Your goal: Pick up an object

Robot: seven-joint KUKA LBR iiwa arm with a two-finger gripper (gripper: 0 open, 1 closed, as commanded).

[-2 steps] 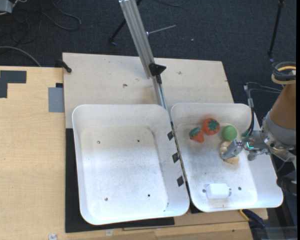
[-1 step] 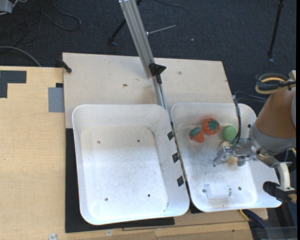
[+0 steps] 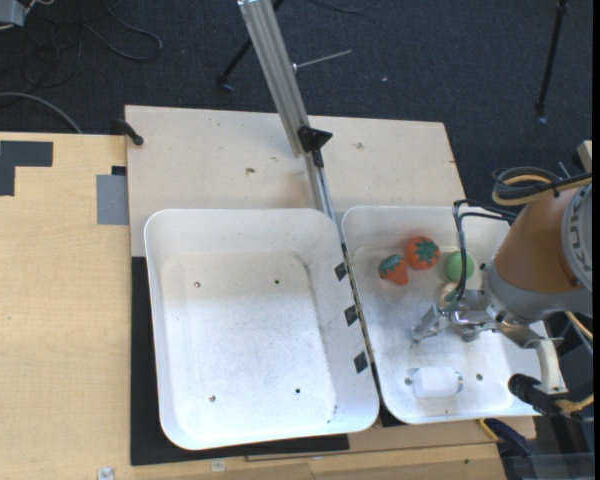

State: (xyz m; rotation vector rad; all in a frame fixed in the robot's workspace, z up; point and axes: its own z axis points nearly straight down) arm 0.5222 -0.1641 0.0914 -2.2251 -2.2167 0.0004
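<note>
The right bin [image 3: 372, 360] holds an orange-red round toy [image 3: 421, 252], a small red toy with a green top [image 3: 392, 268] beside it, a green ball [image 3: 456, 265] and a pale yellow piece [image 3: 448, 293]. A white block [image 3: 435, 381] lies near the bin's front wall. My gripper [image 3: 432, 325] hangs low over the middle of the right bin, just below the yellow piece and above the white block. Nothing shows in its grasp. The arm's orange band [image 3: 535, 248] covers the bin's right side.
The left bin [image 3: 160, 268] stands beside the right one, with a row of black clips [image 3: 350, 313] on the shared wall. A slanted metal rail [image 3: 280, 78] rises behind the bins. Cables [image 3: 525, 180] loop near the arm at the right.
</note>
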